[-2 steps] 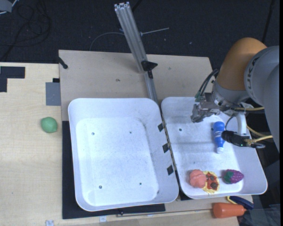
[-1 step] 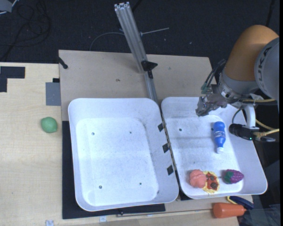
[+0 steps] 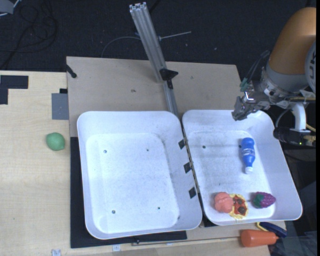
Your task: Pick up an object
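Note:
A blue bottle with a white cap lies in the right bin. Along that bin's front edge sit a pink-orange lump, a yellow and red piece and a purple grape-like bunch. My gripper hangs over the back right corner of the right bin, above and behind the bottle. Nothing shows between its fingers.
The left bin lies beside the right one. A green ball rests on the bench far left. An orange carrot-like toy lies in front of the right bin. A slanted metal rail stands behind the bins.

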`<move>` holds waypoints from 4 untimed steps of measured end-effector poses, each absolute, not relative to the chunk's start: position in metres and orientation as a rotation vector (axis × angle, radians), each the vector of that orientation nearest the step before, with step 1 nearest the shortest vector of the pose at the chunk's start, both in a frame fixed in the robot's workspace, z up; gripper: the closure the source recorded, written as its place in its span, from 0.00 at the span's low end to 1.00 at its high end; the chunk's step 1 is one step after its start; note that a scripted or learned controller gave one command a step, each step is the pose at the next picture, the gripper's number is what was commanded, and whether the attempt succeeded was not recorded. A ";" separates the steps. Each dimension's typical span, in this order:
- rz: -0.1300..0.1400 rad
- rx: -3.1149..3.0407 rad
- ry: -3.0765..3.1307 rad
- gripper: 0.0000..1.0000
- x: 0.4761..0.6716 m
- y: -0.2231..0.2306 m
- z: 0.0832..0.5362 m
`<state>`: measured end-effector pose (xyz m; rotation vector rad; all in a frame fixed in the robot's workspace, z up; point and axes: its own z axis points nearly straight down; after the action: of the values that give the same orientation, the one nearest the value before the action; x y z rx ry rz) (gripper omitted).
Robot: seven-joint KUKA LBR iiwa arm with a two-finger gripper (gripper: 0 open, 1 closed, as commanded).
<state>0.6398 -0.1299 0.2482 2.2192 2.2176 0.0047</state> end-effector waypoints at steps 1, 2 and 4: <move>0.003 2.220 2.219 1.00 0.640 -0.130 0.294; -0.001 2.219 2.226 1.00 0.627 -0.081 0.273; -0.001 2.219 2.226 1.00 0.589 0.010 0.264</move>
<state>0.5895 0.0103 0.2643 2.2195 2.2255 -0.0005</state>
